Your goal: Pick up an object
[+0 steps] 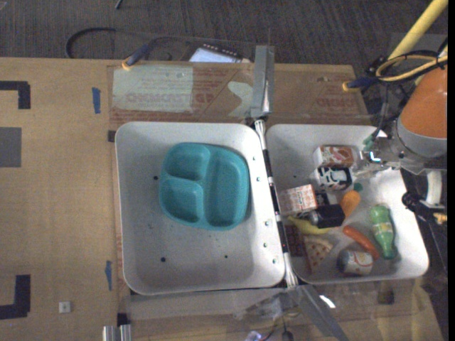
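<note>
Hovering over right bin's [288, 144] far right rim: gripper [375, 155], finger state impossible to tell. Crowded toys just left, carton [334, 178] nearest. Open floor farther left around teal plate [205, 185].

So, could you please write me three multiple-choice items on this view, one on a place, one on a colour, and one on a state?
1. Where does the divided tray lie?
A. In the left bin
B. In the right bin
C. On the cardboard outside the bins

2. What colour is the bottle in the right bin?
A. Blue
B. Green
C. White

3. How does the bottle rest?
A. Standing upright
B. Lying on its side
C. Stacked on the tray

Answers:
1. A, since the teal tray sits alone in the left bin.
2. B, since its body is green near the bin's right wall.
3. B, since its full length shows flat on the bin floor beside the carrot.
</note>
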Robot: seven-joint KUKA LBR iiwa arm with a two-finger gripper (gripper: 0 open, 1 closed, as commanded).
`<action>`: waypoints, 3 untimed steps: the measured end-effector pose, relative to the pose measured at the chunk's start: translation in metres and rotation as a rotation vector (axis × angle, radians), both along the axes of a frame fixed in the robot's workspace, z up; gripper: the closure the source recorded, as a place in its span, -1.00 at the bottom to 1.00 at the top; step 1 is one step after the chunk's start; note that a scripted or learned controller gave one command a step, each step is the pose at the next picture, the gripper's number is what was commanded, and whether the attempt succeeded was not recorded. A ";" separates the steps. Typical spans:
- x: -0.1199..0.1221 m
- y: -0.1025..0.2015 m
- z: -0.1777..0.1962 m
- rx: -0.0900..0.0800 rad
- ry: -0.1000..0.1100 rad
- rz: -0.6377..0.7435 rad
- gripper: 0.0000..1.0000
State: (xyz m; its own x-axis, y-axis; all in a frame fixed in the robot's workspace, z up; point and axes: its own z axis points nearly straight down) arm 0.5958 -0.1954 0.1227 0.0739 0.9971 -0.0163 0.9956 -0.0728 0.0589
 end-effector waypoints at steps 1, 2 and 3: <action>0.000 0.000 0.000 -0.001 0.000 0.000 -1.00; 0.013 -0.001 -0.016 0.015 0.016 -0.007 -1.00; 0.003 -0.006 -0.014 0.025 0.022 -0.062 -1.00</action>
